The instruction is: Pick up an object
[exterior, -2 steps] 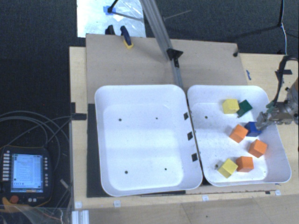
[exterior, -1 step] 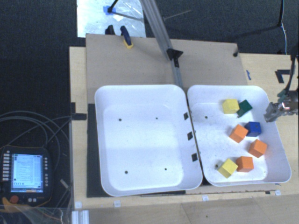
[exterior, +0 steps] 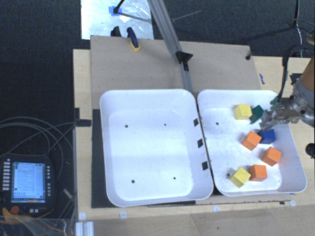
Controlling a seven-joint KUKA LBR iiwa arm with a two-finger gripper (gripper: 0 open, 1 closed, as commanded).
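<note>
Blue block [exterior: 267, 136], the object nearest the pincer [exterior: 268, 122], lay in the right bin [exterior: 216, 178], partly hidden beneath the tool; whether it touched the pincer could not be told. The arm [exterior: 306, 100] entered from the right edge, its pincer lowered over the upper right part of that bin; whether the pincer was released or clenched could not be told, and no object showed between its tips. Green block [exterior: 256, 113] sat just left of the pincer, touching or nearly touching a yellow block [exterior: 242, 112] on its left; an orange block [exterior: 251, 140] lay just beside the blue block, on its left; a second orange block [exterior: 271, 156] lay below the blue block, near the bin's right wall; a third orange block [exterior: 258, 172] sat near the bin's lower wall, with a second yellow block [exterior: 240, 176] against its left side. The left bin [exterior: 110, 132] stood beside the right bin, their walls meeting along the middle. Both bins rested on the tan surface [exterior: 216, 65]; a grey pole [exterior: 166, 26] slanted across the surface's far edge; a handheld control pad [exterior: 24, 183] with a lit screen lay on the dark floor at lower left, cables coiled above it.
</note>
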